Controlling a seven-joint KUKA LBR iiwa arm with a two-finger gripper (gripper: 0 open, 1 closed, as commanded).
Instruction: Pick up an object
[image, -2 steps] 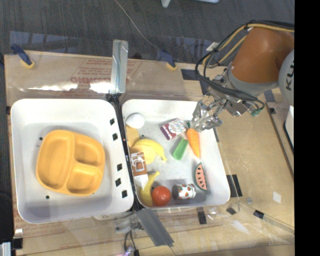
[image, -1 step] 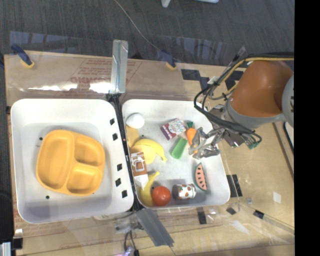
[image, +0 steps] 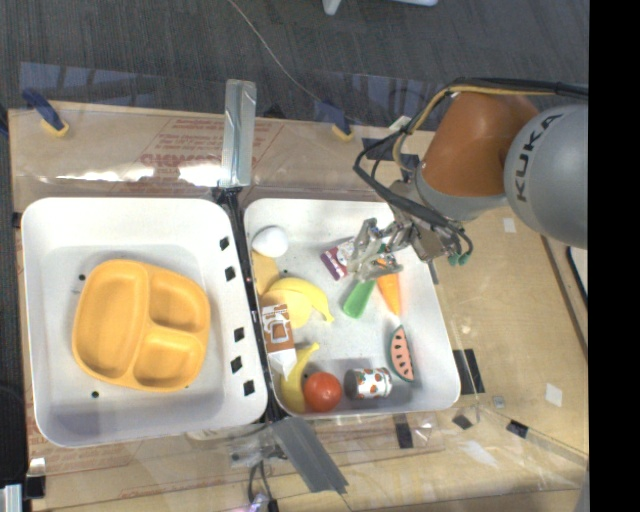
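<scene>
Two shallow white bins sit side by side; the right bin (image: 425, 290) holds the toys. Over it hangs the metal two-finger gripper (image: 375, 250), its jaws apparently spread with nothing between them. Just below them lies a carrot-shaped orange and green toy (image: 372, 294); descend straight, straddle its narrow width, then close.

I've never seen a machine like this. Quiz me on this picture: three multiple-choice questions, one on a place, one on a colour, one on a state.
1. Where is the tool?
A. over the right bin
B. over the left bin
C. off the bench

2. What colour is the divided tray?
A. blue
B. yellow-orange
C. green

3. How does the small can sit?
A. upright
B. on its side
C. atop the tray

Answers: 1 A, it hangs above the right bin. 2 B, plainly yellow-orange. 3 B, it lies beside the tomato.
</scene>
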